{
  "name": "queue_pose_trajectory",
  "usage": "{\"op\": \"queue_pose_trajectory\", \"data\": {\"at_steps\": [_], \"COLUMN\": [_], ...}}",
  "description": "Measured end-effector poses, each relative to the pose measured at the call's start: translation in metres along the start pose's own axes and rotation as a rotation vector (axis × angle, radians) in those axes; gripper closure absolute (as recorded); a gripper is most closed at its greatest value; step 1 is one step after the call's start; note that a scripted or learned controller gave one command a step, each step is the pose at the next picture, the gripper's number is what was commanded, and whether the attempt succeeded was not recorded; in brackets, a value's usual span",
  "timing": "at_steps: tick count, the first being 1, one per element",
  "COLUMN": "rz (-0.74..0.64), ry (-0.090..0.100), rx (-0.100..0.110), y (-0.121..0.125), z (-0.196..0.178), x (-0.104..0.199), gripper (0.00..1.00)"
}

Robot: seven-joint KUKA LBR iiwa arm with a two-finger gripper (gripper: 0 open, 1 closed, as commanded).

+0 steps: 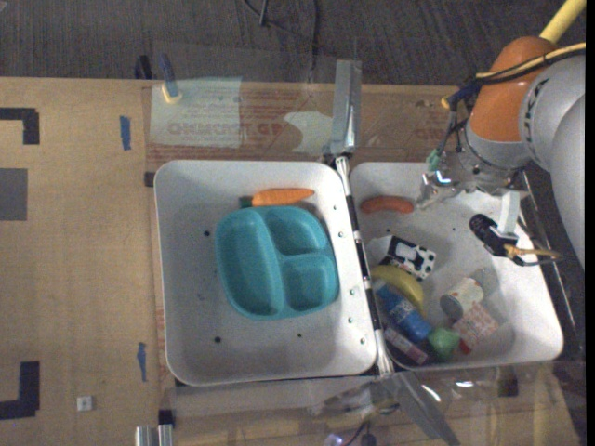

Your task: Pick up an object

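My gripper (432, 191) hangs over the far part of the right bin (539, 328), just right of a reddish sausage (387, 205) on the bin floor. I see nothing held in it. Nearer the front lie a black-and-white toy (412, 256), a yellow banana (400, 283), a blue bottle (405, 316), a green piece (443, 342), a white cup (462, 297) and a pink-speckled packet (479, 325).
The left bin (186, 342) holds a teal divided plate (276, 260) with an orange carrot (282, 196) behind it. A metal divider (358, 249) runs between the bins. The arm (521, 91) reaches in from the upper right.
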State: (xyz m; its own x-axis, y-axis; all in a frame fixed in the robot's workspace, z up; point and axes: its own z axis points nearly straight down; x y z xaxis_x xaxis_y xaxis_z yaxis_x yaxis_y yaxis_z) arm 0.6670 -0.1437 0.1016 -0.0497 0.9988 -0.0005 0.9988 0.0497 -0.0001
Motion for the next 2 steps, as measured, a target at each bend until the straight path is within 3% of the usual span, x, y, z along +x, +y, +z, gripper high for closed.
{"op": "queue_pose_trajectory", "data": {"at_steps": [1,2], "rz": [-0.136,-0.017], "ry": [0.000,-0.001], "rx": [-0.002,-0.005], "y": [-0.044,-0.011], "z": [-0.055,-0.150], "x": [-0.026,0.001], "gripper": [1.00,1.00]}}
